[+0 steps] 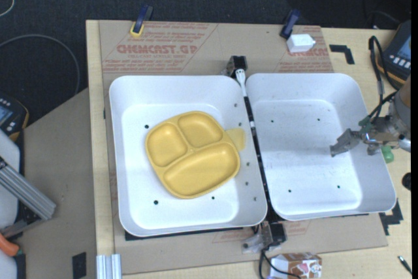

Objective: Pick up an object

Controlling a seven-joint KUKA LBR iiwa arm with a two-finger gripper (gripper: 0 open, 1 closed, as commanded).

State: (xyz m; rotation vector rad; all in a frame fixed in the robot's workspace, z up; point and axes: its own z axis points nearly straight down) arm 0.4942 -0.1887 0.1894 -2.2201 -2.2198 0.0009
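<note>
Yellow divided plate [192, 153] lies flat in the left bin [124, 101]. Gripper [344, 144] hovers over the right bin [294, 199]; whether fingers are spread cannot be told.

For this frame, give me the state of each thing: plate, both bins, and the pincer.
Plate: yellow, three compartments, right side up, lying flat in the left bin, nothing in it.
Left bin: holds the plate.
Right bin: pincer over its right part.
Pincer: low over the right bin, holding nothing that shows.
</note>
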